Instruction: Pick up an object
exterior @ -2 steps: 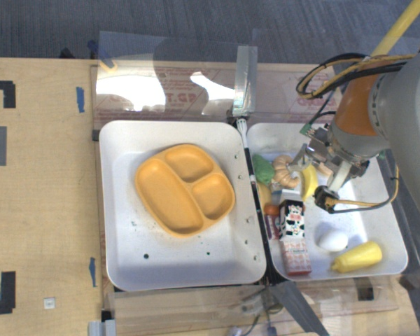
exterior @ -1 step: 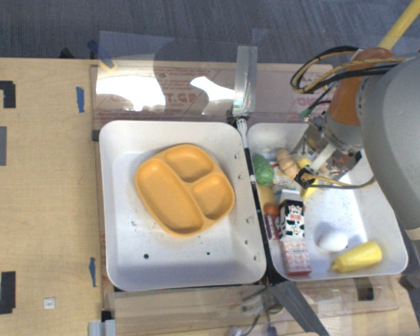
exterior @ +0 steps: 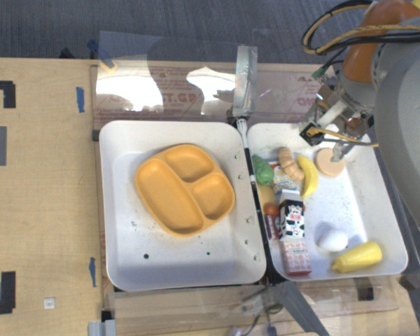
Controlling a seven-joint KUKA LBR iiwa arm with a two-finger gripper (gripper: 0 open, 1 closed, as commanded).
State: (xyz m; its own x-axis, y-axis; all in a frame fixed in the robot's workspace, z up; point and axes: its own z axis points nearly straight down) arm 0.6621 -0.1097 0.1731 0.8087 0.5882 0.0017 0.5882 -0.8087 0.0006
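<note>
From above, the left bin (exterior: 119,208) holds an orange divided plate (exterior: 185,188) at the frame's centre. The right bin (exterior: 378,194) carries its load mostly along its left wall: a green item (exterior: 263,173), a ginger-like root (exterior: 288,162), a banana (exterior: 308,176), a cow-print carton (exterior: 292,220) and a red pack (exterior: 296,257). A white egg (exterior: 332,241) and a yellow piece (exterior: 358,256) lie at lower right. The gripper (exterior: 334,140) hangs at upper right over a tan disc (exterior: 330,164); whether its fingers are spread or pressed together, I cannot tell.
</note>
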